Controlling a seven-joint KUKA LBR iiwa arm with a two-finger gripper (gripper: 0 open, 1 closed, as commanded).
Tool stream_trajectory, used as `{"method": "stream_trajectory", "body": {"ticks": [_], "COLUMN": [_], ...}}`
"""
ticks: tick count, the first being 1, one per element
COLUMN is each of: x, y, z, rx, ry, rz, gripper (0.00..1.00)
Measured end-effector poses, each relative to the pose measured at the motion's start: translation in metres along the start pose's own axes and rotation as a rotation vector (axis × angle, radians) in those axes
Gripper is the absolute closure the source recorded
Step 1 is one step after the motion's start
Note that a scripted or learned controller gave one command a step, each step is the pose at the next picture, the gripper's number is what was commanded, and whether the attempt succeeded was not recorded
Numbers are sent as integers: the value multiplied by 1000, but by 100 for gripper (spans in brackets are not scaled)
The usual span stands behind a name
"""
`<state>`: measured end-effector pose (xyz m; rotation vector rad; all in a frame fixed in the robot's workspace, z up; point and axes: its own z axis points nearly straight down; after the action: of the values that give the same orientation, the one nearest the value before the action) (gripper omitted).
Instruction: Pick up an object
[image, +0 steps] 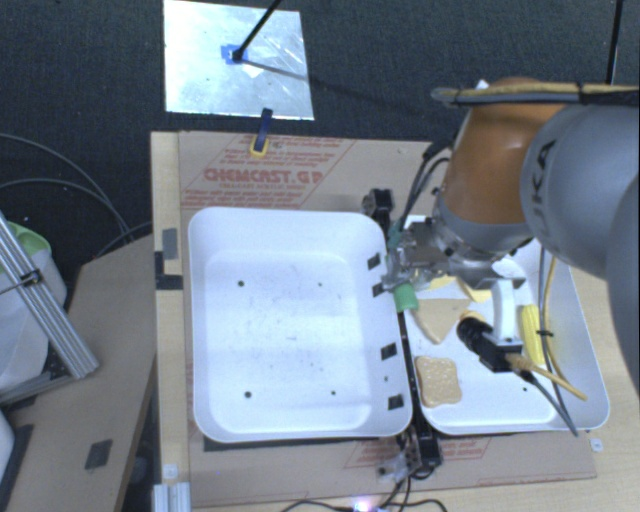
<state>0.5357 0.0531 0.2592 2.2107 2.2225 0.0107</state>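
Green piece (404, 297), small, sits against the left wall of the right bin (500, 405), just right of frame centre and directly below the gripper (402, 262). I read this as the grasp step. Next I'd want a firm closure, then a straight lift. I cannot tell how wide the gripper stands, or whether it has anything. Lower down lie a tan wedge (433, 322) and a toast-like slice (438, 380). The arm (560, 190) hides the bin's upper part.

Printed cardboard sheet (300, 158); shiny metal plate (238, 70) beyond; aluminium rail (50, 312) far left.
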Motion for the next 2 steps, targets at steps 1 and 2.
{"method": "stream_trajectory", "body": {"ticks": [1, 2], "x": [18, 26], "y": [-26, -48], "z": [-38, -83], "rx": [6, 4], "ry": [1, 2], "rz": [-1, -1], "gripper": [100, 100]}}
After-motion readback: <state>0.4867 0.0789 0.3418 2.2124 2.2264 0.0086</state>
